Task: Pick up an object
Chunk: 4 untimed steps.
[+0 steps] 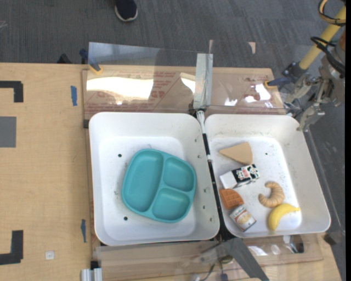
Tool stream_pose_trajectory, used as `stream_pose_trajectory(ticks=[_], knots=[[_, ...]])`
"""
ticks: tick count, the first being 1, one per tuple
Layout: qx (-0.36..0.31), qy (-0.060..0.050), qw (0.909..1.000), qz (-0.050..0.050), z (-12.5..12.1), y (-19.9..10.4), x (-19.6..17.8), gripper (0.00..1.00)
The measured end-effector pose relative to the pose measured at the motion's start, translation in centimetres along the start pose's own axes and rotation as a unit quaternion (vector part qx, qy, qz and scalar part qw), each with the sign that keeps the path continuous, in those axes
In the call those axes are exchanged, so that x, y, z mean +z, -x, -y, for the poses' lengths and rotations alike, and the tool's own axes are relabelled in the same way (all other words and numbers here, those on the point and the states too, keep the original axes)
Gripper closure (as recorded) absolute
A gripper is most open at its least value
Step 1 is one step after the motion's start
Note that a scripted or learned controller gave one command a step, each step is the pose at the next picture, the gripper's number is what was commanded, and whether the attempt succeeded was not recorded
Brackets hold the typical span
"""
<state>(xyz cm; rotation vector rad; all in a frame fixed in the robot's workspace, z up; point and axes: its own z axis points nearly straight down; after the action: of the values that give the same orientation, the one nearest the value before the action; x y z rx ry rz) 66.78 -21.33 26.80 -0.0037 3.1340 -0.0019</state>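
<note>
Picking from the right bin.
I'd take the lemon at its front edge, well clear of the croissant; gripper state: can't tell.

arm: cut off by the right edge, jaws not distinguishable
shoe: far side, cut off by the top edge
small carton: print too small to read
little can: label too small to read

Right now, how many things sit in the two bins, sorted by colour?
Teal: 1, divided plate
Tan/brown: 3, wedge, croissant, waffle piece
Yellow: 1, lemon
White: 2, carton, can
Total: 7
</note>
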Motion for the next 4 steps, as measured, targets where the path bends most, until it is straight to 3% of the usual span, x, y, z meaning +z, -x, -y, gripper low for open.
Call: stream_pose_trajectory(ticks=[4], knots=[[0.0,0.0,1.0,0.0,0.0,0.0,0.01,0.0]])
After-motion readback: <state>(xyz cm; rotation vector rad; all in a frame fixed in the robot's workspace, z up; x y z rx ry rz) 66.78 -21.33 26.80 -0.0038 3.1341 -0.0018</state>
